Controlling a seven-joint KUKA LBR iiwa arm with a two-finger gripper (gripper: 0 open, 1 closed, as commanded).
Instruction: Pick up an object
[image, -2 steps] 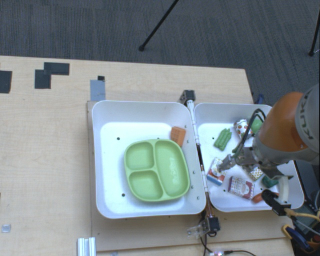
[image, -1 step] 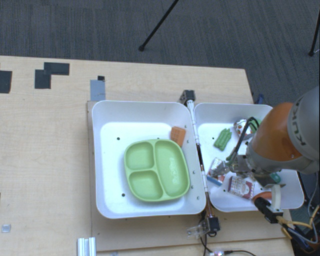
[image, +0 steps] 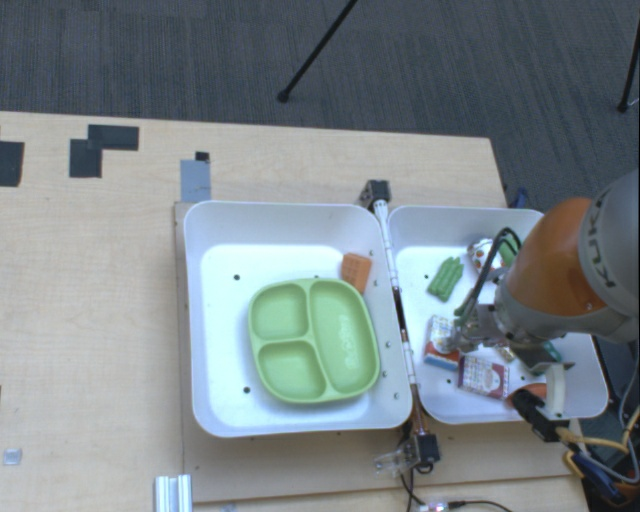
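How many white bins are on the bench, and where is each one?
2. The left bin holds a green divided plate; the right bin sits beside it, partly covered by the arm.

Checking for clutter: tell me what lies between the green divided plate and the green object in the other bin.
In the camera view, between the green divided plate and the green object lie a small orange block at the left bin's edge and the two bins' meeting rims.

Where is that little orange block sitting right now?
The orange block sits in the left bin, near its back right corner, just beyond the green divided plate and close to the divider between the bins.
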